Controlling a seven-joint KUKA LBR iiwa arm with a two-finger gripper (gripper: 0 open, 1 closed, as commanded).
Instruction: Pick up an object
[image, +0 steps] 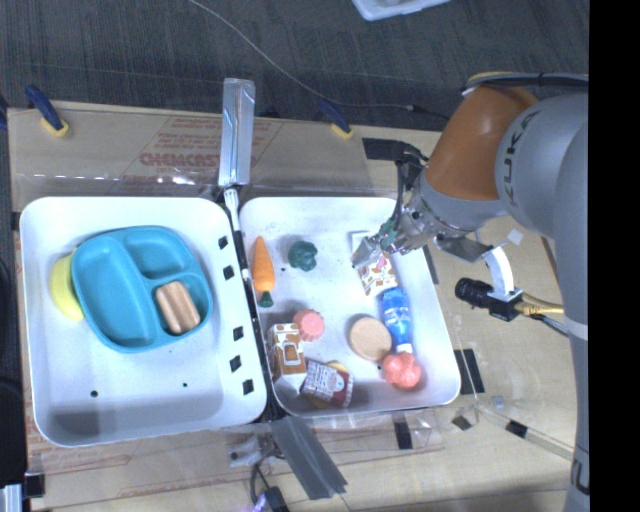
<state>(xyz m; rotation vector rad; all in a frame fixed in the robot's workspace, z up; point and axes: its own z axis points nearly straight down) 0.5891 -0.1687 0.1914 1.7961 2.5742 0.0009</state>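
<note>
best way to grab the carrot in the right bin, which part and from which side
Probably from above, across the orange body of the carrot near its middle. It lies flat, running lengthwise beside the bin's left wall, green tip toward the camera. Fingers should straddle its narrow width; the wall side looks tight, while the broccoli sits apart to its right.

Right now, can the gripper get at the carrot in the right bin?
Probably yes. The carrot lies alone by the bin's left wall, nothing on it; the gripper is across the same bin.
</note>
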